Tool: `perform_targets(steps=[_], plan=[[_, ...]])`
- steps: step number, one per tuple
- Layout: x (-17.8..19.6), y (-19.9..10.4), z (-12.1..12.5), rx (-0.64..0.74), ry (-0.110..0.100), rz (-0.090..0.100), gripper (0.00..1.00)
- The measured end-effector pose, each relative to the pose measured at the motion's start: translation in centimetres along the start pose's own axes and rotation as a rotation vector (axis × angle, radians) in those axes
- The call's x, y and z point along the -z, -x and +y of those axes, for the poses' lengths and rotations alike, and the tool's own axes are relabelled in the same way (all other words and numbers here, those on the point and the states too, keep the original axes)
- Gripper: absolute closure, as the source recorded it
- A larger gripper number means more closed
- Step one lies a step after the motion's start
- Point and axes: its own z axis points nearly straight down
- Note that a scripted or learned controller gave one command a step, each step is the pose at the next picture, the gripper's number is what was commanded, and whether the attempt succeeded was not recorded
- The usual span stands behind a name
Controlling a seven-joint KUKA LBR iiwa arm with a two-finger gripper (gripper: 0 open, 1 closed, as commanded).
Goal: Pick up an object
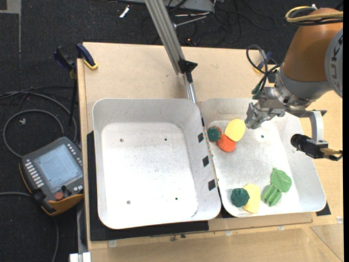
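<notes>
The table (131,70) has a light tan top. Two shallow white bins rest directly on it, side by side and touching: the left bin (109,113) and the right bin (305,173). A blue-and-yellow clamp (86,56) sits at the table's far-left corner.

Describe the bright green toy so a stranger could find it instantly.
Look in the right-hand white bin, at its near right corner. The green toy lies there, leafy and lumpy, just right of a yellow piece and a dark green ball. It alone is light green.
</notes>
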Motion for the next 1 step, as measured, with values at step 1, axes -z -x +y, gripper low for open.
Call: perform_targets(steps=[1], plan=[[-0.38, -4.82, -0.22, 0.001, 0.0, 0.0, 1.0]])
